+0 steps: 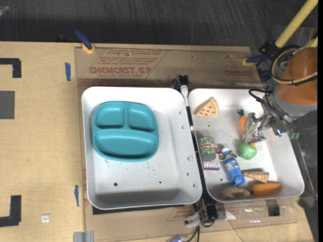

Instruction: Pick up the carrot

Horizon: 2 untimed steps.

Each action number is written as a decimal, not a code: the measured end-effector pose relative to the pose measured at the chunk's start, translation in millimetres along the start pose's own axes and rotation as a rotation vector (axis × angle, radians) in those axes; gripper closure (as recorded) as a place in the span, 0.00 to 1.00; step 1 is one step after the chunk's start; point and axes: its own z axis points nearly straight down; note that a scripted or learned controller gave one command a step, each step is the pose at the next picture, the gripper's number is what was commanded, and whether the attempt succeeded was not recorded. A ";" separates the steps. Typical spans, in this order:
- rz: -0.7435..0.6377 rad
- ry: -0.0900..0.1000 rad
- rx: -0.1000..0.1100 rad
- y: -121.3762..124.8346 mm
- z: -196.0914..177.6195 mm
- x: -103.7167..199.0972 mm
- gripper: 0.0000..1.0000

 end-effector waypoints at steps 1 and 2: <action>0.000 0.001 -0.001 0.3 1.2 0.4 0.00; 0.363 0.000 0.001 -13.3 1.8 -1.4 0.00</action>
